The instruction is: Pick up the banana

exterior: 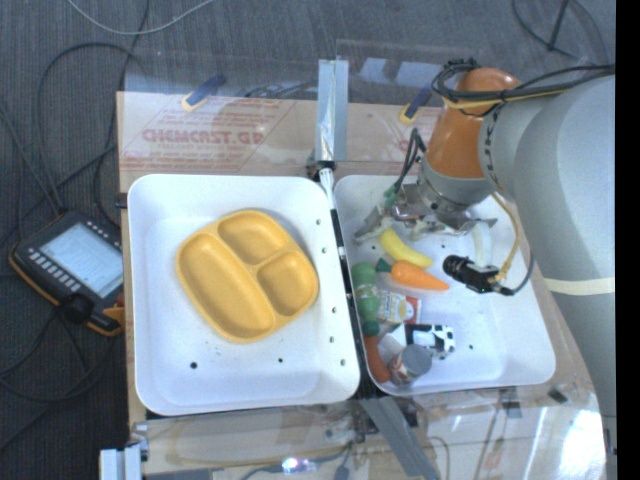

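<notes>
Banana [402, 247] is in the right bin [520, 353], upper-left part, lying slantwise, touching the carrot [420, 277] along its lower side. Gripper [408, 211] is right above the banana's upper end, close on it; you can't tell from here how the fingers stand, the wrist hides them. Nothing shows as held.

Handling, as a guess: looks like a toy banana, light, stiff, smooth skin so likely slippery. You'd want to take it across the middle of the curve, short axis, not at the tapered tips. Carrot crowding one side could get pinched along with it or shove it away.

Right bin also holds a green piece [365, 271], a small packet with red and green print [392, 308], a black-and-white object [434, 337], a grey round-topped thing [415, 360] and something red-orange [378, 358] at the lower left corner. All clustered along the left wall.

Left bin [160, 368] holds a yellow three-compartment plate [248, 273], compartments bare.
</notes>
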Controlling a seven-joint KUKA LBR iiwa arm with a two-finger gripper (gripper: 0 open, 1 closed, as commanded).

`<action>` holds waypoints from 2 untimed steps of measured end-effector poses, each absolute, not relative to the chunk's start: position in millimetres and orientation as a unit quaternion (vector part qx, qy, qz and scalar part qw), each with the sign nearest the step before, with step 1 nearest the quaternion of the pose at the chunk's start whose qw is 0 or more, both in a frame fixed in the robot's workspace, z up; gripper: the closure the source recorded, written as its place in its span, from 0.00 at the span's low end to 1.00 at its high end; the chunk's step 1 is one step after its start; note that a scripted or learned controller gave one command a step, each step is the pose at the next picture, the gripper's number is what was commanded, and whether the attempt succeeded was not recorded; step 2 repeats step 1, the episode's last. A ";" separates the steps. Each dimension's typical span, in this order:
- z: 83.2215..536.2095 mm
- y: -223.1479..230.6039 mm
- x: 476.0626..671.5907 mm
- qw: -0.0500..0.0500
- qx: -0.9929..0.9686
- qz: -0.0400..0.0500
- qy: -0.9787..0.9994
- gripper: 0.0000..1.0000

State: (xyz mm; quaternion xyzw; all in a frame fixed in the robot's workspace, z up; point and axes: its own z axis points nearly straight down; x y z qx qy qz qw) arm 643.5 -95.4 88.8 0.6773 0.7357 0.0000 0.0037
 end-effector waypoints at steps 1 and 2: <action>98.3 -94.5 643.8 0.003 0.677 0.001 0.736 1.00; 98.3 -94.5 643.8 0.003 0.677 0.001 0.736 1.00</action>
